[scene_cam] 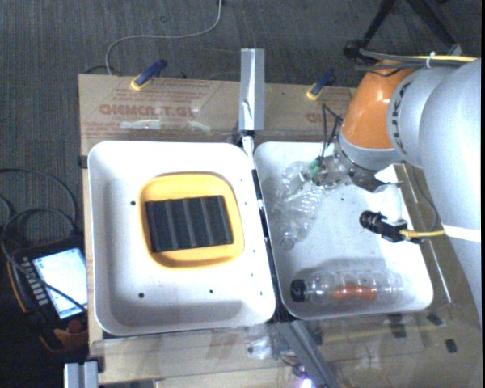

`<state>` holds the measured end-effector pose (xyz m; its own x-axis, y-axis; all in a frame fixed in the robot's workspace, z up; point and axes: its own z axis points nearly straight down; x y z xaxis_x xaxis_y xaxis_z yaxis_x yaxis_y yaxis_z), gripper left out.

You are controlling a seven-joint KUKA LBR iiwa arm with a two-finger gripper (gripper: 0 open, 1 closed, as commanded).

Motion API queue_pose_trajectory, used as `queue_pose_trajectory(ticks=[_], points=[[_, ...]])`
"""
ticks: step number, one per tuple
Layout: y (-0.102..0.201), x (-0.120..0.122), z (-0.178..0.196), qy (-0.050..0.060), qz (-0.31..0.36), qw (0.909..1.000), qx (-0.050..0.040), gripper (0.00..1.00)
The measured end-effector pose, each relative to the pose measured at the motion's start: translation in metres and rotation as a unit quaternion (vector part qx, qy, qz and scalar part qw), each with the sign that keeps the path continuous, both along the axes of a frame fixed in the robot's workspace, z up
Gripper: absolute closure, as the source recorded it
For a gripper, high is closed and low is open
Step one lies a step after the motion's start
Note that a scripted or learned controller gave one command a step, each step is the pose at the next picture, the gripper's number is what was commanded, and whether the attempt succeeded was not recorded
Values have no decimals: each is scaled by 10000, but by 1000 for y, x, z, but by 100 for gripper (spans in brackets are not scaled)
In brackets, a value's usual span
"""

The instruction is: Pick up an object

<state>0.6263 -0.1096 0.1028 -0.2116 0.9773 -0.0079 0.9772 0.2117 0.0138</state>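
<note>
Two white bins are seen side by side on the bench, with the arm reaching into the right one.

In the left bin (113,241) a yellow tray (192,221) with a dark ribbed centre is laid flat, roughly in the middle. Between the bins a grey metal post (251,91) is stood at the far edge. In the right bin (347,241) a crumpled clear plastic bottle (295,204) is found towards the far left part, and a second clear bottle with an orange label (347,288) is laid on its side along the near wall. The gripper (327,170) is lowered over the far part of the right bin, just beside the crumpled bottle; whether it is open or closed cannot be told, as it is hidden under the wrist.
</note>
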Motion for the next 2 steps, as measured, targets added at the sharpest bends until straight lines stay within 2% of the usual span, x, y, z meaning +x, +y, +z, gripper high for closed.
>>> queue_pose_trajectory(ticks=[1,2], points=[[0,1,12,-23,-2,10000,3,100],[0,0,9,3,-3,10000,4,0]])
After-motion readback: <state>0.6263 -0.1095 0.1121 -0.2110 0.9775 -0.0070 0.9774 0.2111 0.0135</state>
